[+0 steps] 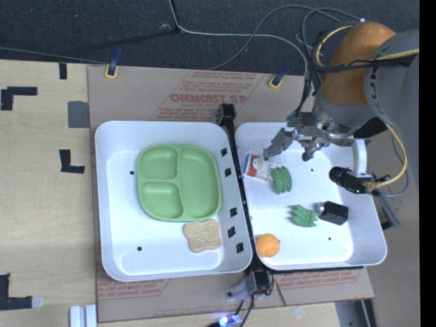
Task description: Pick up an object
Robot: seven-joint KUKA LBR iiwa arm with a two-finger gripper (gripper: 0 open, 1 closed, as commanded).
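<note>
Bins sit side by side on the table [41, 203], and your grey arm with the orange band [357, 60] comes in from the right, over the right shallow white bin [361, 247]. Look at the claw [291, 147]: its two fingers are spread apart with nothing between them. One finger [276, 144] points down toward the small white and red packet [256, 167]; you can see it hangs close above the packet, but you cannot tell if it touches.

In the right bin, the packet lies near the top left corner. Just beside it is a small green ridged toy [281, 179], and the two seem to touch. Lower down is a bumpy green leafy toy [304, 215], and right next to that a small black block [333, 212]. A little orange ball [268, 245] rests at the bottom left of this bin, close to the wall. A black part with a yellow cable [351, 180] hangs off the arm over the bin's right side, and it is hard to make out.

In the left shallow white bin [112, 251] you see a light green plastic tray with three sections [178, 181]. A tan square cracker toy [202, 235] lies at its lower edge, touching it.

The arm's top is cut off at the right.
</note>
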